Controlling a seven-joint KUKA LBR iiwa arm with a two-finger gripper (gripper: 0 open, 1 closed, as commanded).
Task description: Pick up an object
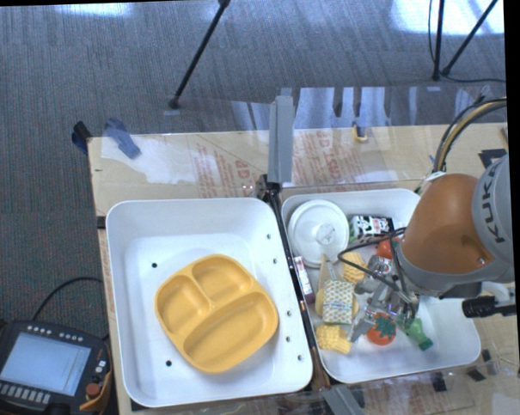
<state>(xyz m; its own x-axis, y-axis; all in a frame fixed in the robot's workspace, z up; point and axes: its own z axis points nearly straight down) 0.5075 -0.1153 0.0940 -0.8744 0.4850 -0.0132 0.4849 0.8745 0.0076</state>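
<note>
My gripper [383,316] hangs low in the right bin [460,350], below the arm's orange band. It is open, with one finger on each side of a red toy tomato [382,330] that lies on the bin floor. A green toy piece [418,334] lies just right of the tomato. To its left are a tan waffle-like block [337,301] and a yellow corn piece [334,338]. The arm hides part of the bin's right half.
A white round lid [319,226] and a black-and-white carton [369,228] sit at the back of the right bin, with a yellow piece [354,264] nearer the middle. The left bin [133,251] holds a yellow divided plate [216,312]. A teach pendant [43,367] lies on the floor at the left.
</note>
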